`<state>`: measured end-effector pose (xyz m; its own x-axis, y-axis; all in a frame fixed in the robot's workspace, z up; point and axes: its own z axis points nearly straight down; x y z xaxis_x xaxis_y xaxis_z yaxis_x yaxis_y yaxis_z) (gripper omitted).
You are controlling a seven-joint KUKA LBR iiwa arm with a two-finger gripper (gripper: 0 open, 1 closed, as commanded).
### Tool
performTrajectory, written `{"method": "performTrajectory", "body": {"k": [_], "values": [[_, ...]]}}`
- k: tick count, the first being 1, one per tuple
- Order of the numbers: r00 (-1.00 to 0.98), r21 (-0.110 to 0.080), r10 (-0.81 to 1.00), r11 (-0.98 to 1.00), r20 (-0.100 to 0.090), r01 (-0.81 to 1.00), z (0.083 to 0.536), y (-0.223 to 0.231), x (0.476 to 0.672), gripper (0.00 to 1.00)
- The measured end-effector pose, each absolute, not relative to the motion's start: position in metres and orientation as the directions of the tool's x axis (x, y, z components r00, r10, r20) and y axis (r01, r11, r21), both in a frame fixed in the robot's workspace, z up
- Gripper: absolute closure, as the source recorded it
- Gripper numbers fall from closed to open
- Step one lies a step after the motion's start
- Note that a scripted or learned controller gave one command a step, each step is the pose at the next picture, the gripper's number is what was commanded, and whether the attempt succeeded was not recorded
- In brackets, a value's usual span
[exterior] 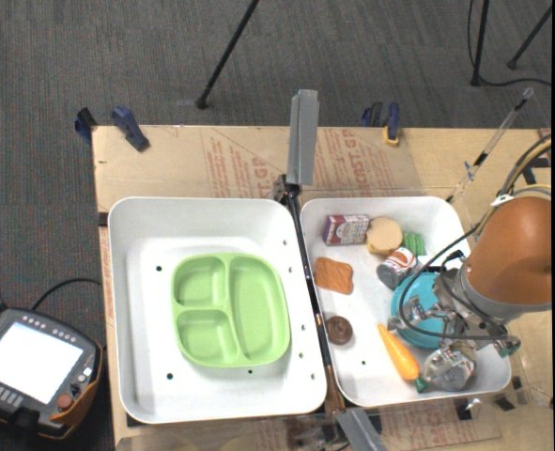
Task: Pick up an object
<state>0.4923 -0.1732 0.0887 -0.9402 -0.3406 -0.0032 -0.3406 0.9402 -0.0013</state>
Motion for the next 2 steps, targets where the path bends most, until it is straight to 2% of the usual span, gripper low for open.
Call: {"method": "performTrajectory", "body": {"k": [1, 2], "values": [[-0.943, 0.004, -0.333, 0.943, -0.002, -0.333, 0.087, -0.075, 0.541, 0.00], [-0.920, 0.001, -0.391, 0.920, -0.002, -0.391, 0.088, -0.090, 0.584, 0.00]]}}
